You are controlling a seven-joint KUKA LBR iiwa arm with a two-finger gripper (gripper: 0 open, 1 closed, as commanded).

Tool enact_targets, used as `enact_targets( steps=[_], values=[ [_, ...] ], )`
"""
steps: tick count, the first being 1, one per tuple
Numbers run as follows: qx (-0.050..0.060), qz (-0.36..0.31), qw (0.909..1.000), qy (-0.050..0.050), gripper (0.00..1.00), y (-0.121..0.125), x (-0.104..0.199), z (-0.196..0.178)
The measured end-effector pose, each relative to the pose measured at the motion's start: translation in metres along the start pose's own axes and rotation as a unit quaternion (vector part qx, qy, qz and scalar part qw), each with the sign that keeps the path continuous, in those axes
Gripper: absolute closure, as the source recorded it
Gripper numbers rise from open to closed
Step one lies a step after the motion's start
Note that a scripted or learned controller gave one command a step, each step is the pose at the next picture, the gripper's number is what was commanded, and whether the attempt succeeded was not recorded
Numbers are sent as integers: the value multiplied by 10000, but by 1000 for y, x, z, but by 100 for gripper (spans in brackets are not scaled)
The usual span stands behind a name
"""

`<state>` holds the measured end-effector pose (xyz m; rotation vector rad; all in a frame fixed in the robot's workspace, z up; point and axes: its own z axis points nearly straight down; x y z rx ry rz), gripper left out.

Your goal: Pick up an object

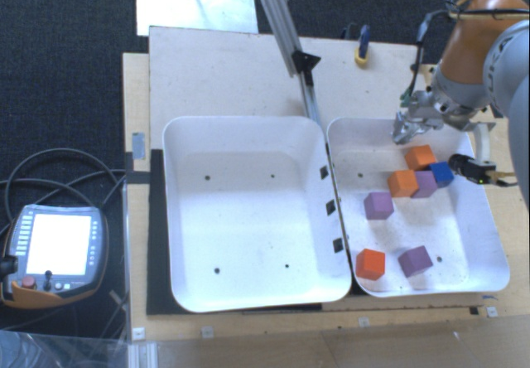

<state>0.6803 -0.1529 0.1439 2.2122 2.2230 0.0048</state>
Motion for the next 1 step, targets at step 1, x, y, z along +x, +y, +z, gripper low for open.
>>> enact_targets(
  steps=[1],
  values=[
    [-13,3,10000,-3,100,10,-5,-51]
  ],
)
